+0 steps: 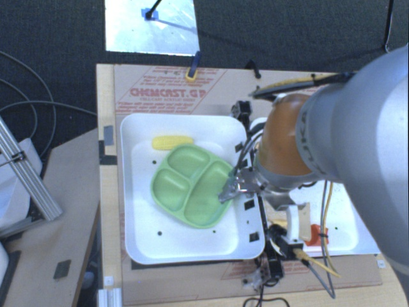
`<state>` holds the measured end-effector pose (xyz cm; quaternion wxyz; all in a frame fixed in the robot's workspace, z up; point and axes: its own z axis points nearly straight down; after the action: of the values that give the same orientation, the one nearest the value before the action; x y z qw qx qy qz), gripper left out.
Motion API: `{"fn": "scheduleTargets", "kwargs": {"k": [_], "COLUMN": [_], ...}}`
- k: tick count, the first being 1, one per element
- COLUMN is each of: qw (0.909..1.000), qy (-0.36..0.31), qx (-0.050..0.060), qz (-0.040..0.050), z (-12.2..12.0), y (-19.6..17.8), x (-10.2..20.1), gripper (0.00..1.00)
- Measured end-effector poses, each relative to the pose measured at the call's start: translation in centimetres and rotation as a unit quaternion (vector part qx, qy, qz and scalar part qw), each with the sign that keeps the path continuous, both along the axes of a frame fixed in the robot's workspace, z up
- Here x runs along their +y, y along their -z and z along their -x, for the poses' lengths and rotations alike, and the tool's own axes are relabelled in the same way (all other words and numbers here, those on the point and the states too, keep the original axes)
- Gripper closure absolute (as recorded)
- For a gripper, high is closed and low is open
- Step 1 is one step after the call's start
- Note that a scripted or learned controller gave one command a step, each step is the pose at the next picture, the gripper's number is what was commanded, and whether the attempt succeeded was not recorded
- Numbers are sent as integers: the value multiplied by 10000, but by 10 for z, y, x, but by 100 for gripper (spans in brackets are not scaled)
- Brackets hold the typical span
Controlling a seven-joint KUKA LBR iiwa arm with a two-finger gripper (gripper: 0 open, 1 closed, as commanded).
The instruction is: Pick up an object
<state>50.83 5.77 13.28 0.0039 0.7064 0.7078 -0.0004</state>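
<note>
While the gripper [229,190] hangs at the right rim of the green divided plate [190,185], which lies in the left bin [144,245], its finger state cannot be told. Closing squarely across that thin rim should help; the yellow piece [171,142] sits just beyond the plate.

Smooth plastic, shiny metal, plain brown board

The green divided plate [192,185] looks like smooth plastic with a soft shine. The yellow corn cob [172,142] beside it looks like plastic too, with a bumpy skin. The left white bin [142,235] is smooth and a bit glossy. Under it, the brown cardboard sheet [167,89] is flat and dull, with red print. The arm [358,120] has a smooth, matt grey shell and a shiny orange band [284,142]. The gripper [229,192] looks like bare grey metal. The silver panel [151,16] at the top gleams like metal. The dark floor looks like rough carpet.
</note>
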Motion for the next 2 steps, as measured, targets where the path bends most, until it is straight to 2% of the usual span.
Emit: {"fn": "scheduleTargets", "kwargs": {"k": [1,2], "qw": [9999,10000], "qy": [101,-19], "qx": [-20,-29], "qz": [121,-36], "z": [0,-47], "y": [-10,-87], "x": [-18,4], "gripper": [100,100]}}
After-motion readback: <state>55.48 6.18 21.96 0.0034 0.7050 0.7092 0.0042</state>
